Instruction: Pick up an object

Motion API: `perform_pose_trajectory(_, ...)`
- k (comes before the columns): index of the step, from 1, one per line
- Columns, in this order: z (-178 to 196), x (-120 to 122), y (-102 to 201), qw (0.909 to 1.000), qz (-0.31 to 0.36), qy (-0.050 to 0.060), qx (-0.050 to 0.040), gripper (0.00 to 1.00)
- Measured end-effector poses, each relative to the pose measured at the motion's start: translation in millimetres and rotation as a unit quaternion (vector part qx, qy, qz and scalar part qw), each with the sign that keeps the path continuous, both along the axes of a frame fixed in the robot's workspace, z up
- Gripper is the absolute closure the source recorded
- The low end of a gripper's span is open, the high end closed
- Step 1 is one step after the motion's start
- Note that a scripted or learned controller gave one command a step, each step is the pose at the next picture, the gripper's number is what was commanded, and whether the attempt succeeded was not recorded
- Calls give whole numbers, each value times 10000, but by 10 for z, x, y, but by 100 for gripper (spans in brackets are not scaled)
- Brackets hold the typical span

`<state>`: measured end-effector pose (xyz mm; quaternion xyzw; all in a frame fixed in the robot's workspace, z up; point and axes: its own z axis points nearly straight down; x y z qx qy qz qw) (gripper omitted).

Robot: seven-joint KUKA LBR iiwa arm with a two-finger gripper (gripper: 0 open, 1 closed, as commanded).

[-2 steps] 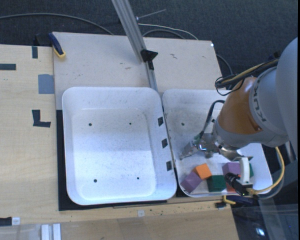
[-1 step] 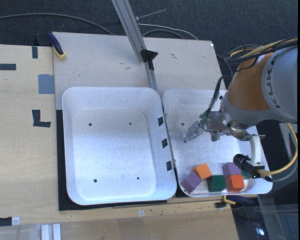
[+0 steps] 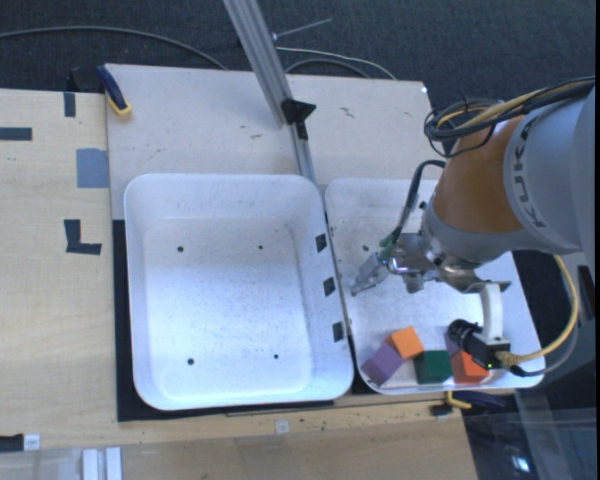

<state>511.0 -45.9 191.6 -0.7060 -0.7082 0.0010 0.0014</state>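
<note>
Dark carpet floor runs behind a pale wooden bench [image 3: 40, 268] with grey and black tape marks on its left part. Grey KUKA arm [image 3: 520, 183] with an orange band reaches in from the right, hanging over the right bin, cables looped above its wrist. Left bin [image 3: 150, 203], the bigger-looking white tray, sits mid-bench with a few dark dots on its floor. Right bin [image 3: 365, 203] touches it along a shared rim, three small black clips on that rim. Silver aluminium rail [image 3: 260, 48] slants down from the top edge to the gap between the bins, black bracket on it near its lower end. Blue-and-yellow clamp [image 3: 114, 90] sits at the board's upper left corner.

Gripper [image 3: 366, 279] points left and down over the middle of the right bin, its fingers parted, nothing between them, tips near the bin floor, well apart from the blocks.

Objects all cluster at the right bin's near edge: purple block [image 3: 382, 362] leftmost, orange block [image 3: 406, 342] just beside and above it, green block [image 3: 432, 367] next right, red-orange block [image 3: 468, 368] at the far right, partly behind a black fitting on the arm's cable.
</note>
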Motion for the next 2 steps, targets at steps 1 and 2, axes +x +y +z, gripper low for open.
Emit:
perform_pose_trajectory(1,245,10,-2,10000,-6,-21,-2,0)
perform_pose_trajectory(2,161,-213,194,10000,-5,7,-1,0)
